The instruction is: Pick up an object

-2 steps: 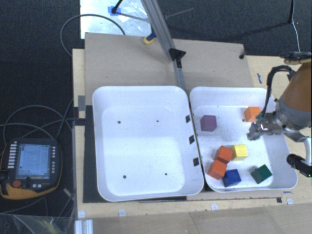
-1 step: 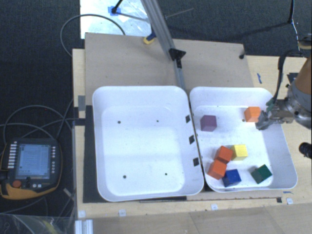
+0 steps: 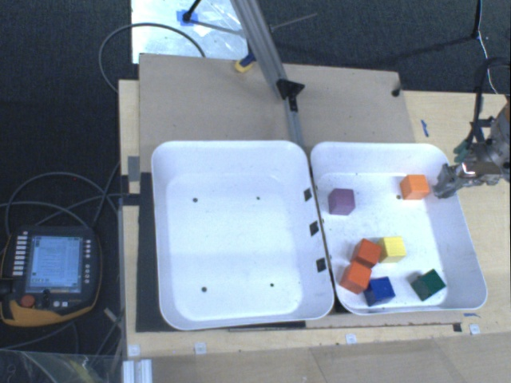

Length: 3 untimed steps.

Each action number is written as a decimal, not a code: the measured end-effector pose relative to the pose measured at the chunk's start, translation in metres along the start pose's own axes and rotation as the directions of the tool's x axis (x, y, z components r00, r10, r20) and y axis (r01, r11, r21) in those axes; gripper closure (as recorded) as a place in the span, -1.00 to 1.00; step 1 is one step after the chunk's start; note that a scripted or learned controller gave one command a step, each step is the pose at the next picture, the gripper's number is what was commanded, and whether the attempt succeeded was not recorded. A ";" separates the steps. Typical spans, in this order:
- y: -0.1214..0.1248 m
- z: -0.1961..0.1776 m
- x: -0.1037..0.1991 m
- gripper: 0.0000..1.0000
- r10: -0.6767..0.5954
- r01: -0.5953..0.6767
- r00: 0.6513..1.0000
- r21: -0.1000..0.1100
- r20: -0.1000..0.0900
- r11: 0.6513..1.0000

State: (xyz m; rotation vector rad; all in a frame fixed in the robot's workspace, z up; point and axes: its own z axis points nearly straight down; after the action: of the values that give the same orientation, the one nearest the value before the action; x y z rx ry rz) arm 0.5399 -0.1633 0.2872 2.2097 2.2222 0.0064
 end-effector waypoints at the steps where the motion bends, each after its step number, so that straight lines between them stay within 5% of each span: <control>1: 0.010 -0.003 0.054 1.00 -0.005 0.005 1.000 0.004 -0.003 1.000; 3: 0.041 0.023 0.146 1.00 -0.004 0.004 1.000 0.006 -0.004 1.000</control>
State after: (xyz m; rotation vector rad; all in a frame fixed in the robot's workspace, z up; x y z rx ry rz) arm 0.5806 -0.0168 0.2640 2.2100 2.2315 0.0045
